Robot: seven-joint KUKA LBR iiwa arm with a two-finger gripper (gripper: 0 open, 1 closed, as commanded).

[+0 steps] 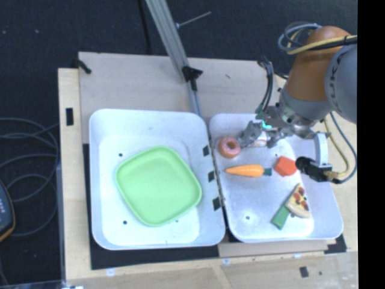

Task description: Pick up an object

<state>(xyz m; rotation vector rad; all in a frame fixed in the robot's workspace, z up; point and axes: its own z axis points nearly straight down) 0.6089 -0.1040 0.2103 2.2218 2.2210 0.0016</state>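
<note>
My right-hand shallow white bin (240,218) held five objects: one pink ring-shaped doughnut toy (228,147), one orange carrot toy (246,171), one red block (286,166), one pizza slice toy (298,201) and one green block (280,217). My two-finger gripper (260,133) hung just beside the doughnut; I could not tell how far it was open or whether it held anything. My left white bin (108,125) held one light green square plastic plate (157,185).

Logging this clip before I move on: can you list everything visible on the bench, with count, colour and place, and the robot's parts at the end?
bins: 2, white, side by side on the bench
plate: 1, light green, in the left bin
doughnut: 1, pink, right bin, near its left wall
carrot: 1, orange with green end, right bin, below the doughnut
block: 1, orange-red, right bin, right of the carrot
pizza slice: 1, yellow and red, right bin, lower right
green piece: 1, green, beside the pizza slice
arm: 1, grey and orange, upper right
gripper: 1, over the right bin's top
</note>
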